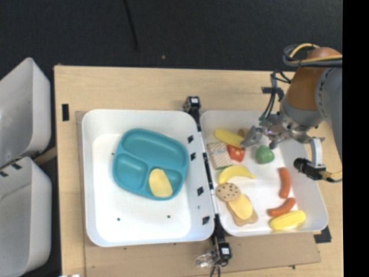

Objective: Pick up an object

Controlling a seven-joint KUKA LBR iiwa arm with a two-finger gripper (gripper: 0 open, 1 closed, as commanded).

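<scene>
The right bin (320, 206) holds several toy foods. A yellow piece (228, 136) lies at its back left, with a red piece (235, 152) and a speckled wafer (218, 154) just in front. A green ball (264, 154) sits near the middle. My gripper (250, 138) hangs low over the bin between the yellow piece, the red piece and the green ball, very close to the red piece. Nothing shows as held in it.
Also in the right bin are a banana (236, 172), a cookie (228, 192), a bread slice (242, 208), two orange sausages (284, 182) and a yellow lemon (287, 220). The left bin (98, 212) holds a teal divided plate (144, 154) with a yellow piece (160, 183) on it.
</scene>
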